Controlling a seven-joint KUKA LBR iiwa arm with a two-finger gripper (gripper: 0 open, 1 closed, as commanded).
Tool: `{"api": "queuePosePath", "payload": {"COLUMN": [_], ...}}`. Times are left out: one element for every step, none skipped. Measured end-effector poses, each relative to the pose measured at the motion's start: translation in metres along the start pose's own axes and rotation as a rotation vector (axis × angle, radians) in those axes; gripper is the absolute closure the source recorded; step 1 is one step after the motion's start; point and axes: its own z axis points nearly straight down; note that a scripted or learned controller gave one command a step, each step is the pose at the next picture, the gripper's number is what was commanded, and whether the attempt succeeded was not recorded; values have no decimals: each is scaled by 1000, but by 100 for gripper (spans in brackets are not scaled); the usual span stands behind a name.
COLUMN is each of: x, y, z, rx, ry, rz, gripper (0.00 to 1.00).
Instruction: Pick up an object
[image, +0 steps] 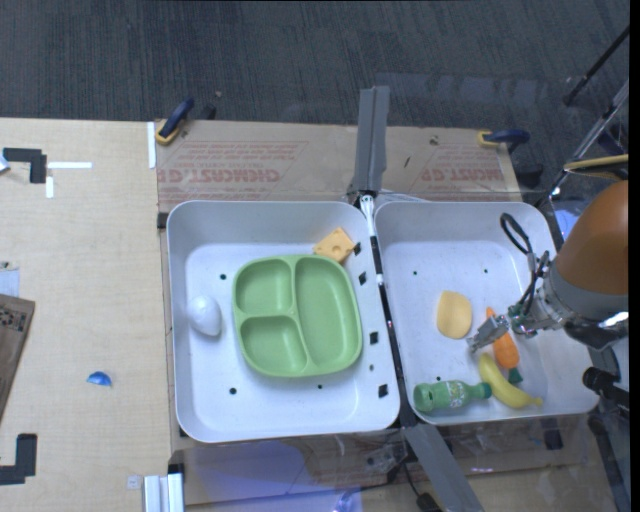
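In the right bin (440, 212), my gripper (487, 337) reaches in from the right and sits low over the floor, right beside an orange carrot (507, 351). Whether it touches the carrot is unclear. A yellow banana (506, 386) lies just below the carrot. A green bottle (451, 396) lies on its side at the bin's front edge. A rounded yellow lump (454, 314) rests a little to the left of the gripper, apart from it.
The left bin (186, 400) holds a green divided plate (297, 315), a yellow cheese wedge (335, 244) at its back edge and a white egg-shaped thing (206, 316) to its left. A ridge separates the two bins.
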Motion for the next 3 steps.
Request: {"api": "queuePosePath", "payload": {"x": [-1, -12, 55], "y": [0, 68, 108], "z": [-9, -19, -96], "rx": [-2, -2, -1], "ry": [-1, -2, -2], "rz": [4, -59, 19], "gripper": [100, 100, 100]}}
